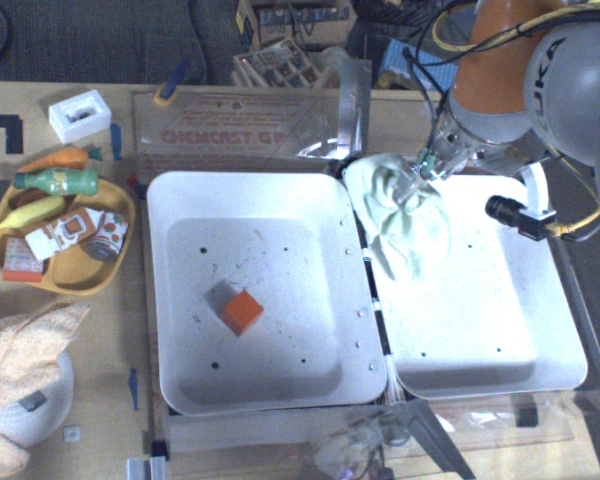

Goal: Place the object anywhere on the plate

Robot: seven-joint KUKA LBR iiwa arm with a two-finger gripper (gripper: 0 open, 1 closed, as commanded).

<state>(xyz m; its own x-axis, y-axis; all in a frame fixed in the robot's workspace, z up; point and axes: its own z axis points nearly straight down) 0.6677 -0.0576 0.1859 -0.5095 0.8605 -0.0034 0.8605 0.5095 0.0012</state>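
The arm reaches in from the right and its gripper point(427, 171) sits low over the back left corner of the right bin point(500, 348), in contact with a pale green cloth point(405, 223). The cloth rises to a peak at the gripper and drapes downward from it, which suggests the jaws are pinching its upper edge; the jaws themselves are too blurred and crowded to confirm this, so their state cannot be told. The lower folds of the cloth rest on the bin floor beside the wall shared with the left bin point(180, 368). An orange block point(243, 313) lies alone in the left bin, well apart from the gripper. A yellow bowl point(95, 278) of toy food sits on the surface to the far left. No plate can be identified with certainty, so the intended destination is unclear. In the inspector's judgement, the cloth is the object in hand and placement is not yet achieved.
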